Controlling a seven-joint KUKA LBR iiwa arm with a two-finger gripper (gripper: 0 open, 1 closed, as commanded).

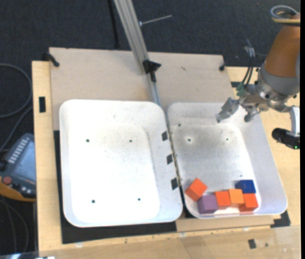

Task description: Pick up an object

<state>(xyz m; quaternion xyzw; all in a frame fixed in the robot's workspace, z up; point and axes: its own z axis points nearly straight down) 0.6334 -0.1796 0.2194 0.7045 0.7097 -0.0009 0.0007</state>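
1. While the arm reached in from the right, its gripper (237, 110) hung over the far edge of the right bin (206, 144), with the two fingers spread apart and nothing between them.
2. The blocks sat bunched in that same bin's near corner, well apart from the gripper: an orange block (196, 189) standing a little to the left, a purple block (208, 203) just beside it, then a second orange block (223, 198), a third orange block (249, 201) and a blue block (245, 186) packed close together.
3. The relation that mattered was that every block lay toward the camera from the gripper, across the bin's bare middle.
4. The lone orange block looked the easiest target, since it had free space on its far and left sides.
5. The left bin (115, 161) held no part in this move.
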